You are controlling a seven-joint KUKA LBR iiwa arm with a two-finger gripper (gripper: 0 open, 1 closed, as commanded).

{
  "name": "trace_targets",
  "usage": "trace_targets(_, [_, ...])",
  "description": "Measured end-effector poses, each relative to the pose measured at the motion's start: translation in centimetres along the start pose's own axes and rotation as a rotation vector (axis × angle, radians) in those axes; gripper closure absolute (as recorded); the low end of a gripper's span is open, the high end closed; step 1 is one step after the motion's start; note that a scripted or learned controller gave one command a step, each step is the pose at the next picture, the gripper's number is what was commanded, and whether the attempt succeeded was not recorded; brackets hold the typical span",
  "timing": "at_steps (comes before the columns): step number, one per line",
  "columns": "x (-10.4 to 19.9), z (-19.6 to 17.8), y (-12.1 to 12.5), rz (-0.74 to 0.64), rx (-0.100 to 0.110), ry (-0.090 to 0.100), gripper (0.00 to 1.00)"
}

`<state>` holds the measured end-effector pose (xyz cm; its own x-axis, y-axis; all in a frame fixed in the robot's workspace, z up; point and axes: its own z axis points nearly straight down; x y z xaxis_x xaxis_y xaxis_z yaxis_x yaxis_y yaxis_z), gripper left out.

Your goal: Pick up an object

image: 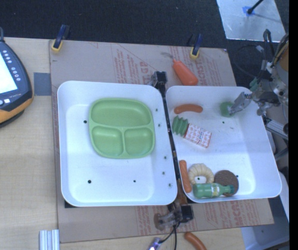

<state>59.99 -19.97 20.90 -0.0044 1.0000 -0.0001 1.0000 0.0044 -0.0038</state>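
Note:
My gripper (239, 104) reaches in from the right, over the upper right part of the right bin (253, 155). Its tip sits right beside a small round green object (225, 109), touching or almost touching it. Also lying in this bin are a brown sausage (188, 108), a green ridged piece (180, 125), a red-and-white checkered packet (198, 136), a thin orange stick (183, 174), a cream ring-shaped pastry (200, 172), a dark round cookie (226, 178) and a green bottle (212, 190) on its side.
The left bin (76, 165) holds a green divided plate (122, 127). An orange carrot (184, 73) lies on the cardboard behind the bins, and another sausage (196, 239) lies in front. A teach pendant (0, 85) rests at the far left.

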Motion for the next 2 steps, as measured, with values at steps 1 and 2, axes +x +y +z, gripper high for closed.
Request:
trace_targets(1, [-0.4,10.1,5.6,-0.002,0.002,0.0,0.0])
trace_targets(2, [7.4,6.9,5.1,-0.002,0.001,0.0,0.0])
